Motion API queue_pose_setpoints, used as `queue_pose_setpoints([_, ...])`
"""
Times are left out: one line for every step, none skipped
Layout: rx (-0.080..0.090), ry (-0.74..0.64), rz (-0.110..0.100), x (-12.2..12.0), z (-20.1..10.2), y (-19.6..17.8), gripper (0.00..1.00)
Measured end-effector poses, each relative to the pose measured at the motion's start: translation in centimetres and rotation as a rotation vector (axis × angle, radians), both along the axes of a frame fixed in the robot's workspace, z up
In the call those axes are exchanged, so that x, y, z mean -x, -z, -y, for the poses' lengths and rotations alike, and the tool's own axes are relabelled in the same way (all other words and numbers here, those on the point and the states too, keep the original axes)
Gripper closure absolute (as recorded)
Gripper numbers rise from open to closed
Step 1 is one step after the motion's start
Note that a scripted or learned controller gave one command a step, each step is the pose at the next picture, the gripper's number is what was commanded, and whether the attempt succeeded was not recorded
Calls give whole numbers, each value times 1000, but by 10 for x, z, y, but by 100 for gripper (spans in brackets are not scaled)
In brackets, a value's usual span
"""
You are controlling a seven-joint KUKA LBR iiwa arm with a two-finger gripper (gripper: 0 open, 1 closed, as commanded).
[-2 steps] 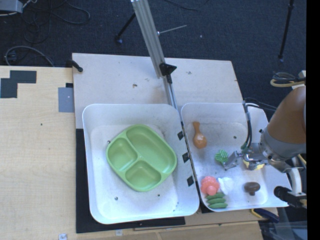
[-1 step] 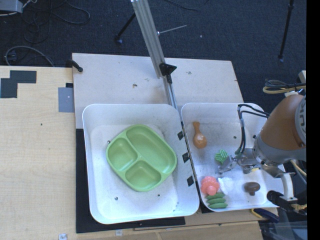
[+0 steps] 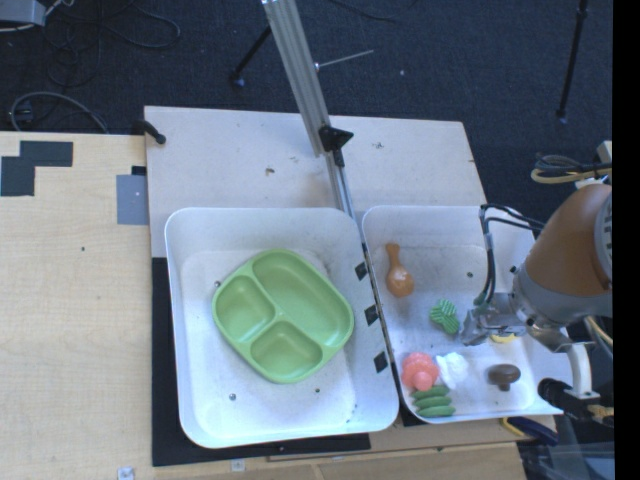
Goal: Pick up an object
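The right bin (image 3: 430, 230) holds small toy foods: an orange-brown pear-like piece (image 3: 398, 274), a green leafy piece (image 3: 445, 317), a pink-red piece (image 3: 420, 371), a white piece (image 3: 453, 368), green pods (image 3: 433, 402) and a brown mushroom-like piece (image 3: 503, 375). My gripper (image 3: 482, 329) hangs low over the right half of this bin, just right of the green leafy piece and above the white piece. A yellow bit (image 3: 503, 337) shows beside it. The arm's orange band (image 3: 570, 248) rises to the right.
The left bin (image 3: 190, 268) carries a green divided plate (image 3: 283, 314). A slanted metal rail (image 3: 305, 73) runs from the top down to the divider between the bins. Black cables (image 3: 490, 243) loop along the right bin's far right side.
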State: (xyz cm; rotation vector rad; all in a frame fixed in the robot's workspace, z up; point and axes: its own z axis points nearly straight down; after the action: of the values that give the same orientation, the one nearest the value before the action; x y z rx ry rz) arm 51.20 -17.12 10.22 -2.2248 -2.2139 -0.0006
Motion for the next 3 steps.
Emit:
queue_pose_setpoints([2,-6,3,0,-3,-43,100])
queue_pose_setpoints([3,-7,4,3,-4,-85,100])
queue_pose_setpoints([4,-6,5,7,4,-133,100])
